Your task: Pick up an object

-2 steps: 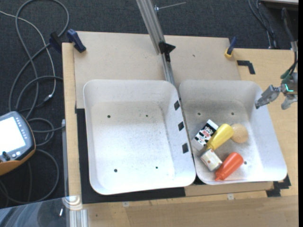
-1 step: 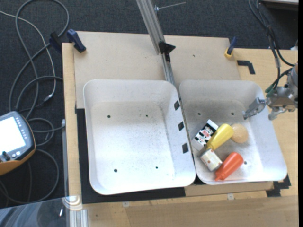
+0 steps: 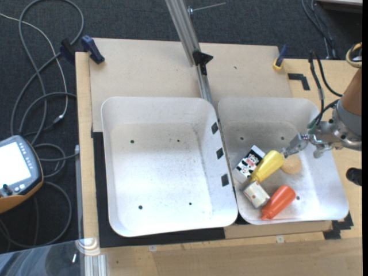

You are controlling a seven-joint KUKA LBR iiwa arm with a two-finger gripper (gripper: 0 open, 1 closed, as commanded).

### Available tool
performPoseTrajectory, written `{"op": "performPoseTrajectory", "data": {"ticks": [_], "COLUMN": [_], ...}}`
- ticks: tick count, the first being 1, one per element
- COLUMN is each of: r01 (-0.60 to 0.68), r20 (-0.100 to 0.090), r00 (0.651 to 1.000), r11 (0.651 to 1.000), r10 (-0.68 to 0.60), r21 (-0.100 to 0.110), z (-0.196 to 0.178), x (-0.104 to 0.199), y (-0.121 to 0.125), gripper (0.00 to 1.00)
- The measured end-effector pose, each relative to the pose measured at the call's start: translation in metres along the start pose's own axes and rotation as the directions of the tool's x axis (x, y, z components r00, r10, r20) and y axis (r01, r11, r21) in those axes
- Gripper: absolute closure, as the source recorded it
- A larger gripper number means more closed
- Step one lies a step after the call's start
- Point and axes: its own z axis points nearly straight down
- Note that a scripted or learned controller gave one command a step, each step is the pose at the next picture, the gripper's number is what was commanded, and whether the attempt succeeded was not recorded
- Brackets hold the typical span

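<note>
Several objects lie in the near part of the right bin (image 3: 270,102): a yellow bottle-shaped piece (image 3: 268,165), a black-and-white patterned box (image 3: 249,161) beside it, a tan round piece (image 3: 292,166), a small white cylinder (image 3: 256,194) and an orange-red piece (image 3: 279,202). My gripper (image 3: 292,146) reaches in from the right, low over the bin. Its tip is just above the upper end of the yellow piece and the tan piece. Nothing can be seen held in it.
The left bin (image 3: 161,165) stands beside the right one. A slanted metal rail (image 3: 183,27) runs down to the gap between the bins. A blue clamp (image 3: 92,49) and a yellow clamp (image 3: 280,59) sit on the bench's far edge. Cables and a pendant (image 3: 14,174) lie on the floor at left.
</note>
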Motion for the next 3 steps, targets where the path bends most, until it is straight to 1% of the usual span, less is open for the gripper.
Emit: {"op": "performPoseTrajectory", "data": {"ticks": [1, 2, 3], "r01": [0.000, 0.000, 0.000], "r20": [0.001, 0.002, 0.007], "r00": [1.000, 1.000, 1.000], "r11": [1.000, 1.000, 1.000], "r10": [0.000, 0.000, 0.000], "r21": [-0.005, -0.013, -0.014], "z": [0.050, 0.035, -0.027], "x": [0.003, 0.003, -0.005], "y": [0.011, 0.013, 0.012], "gripper": [0.00, 1.00, 1.00]}}
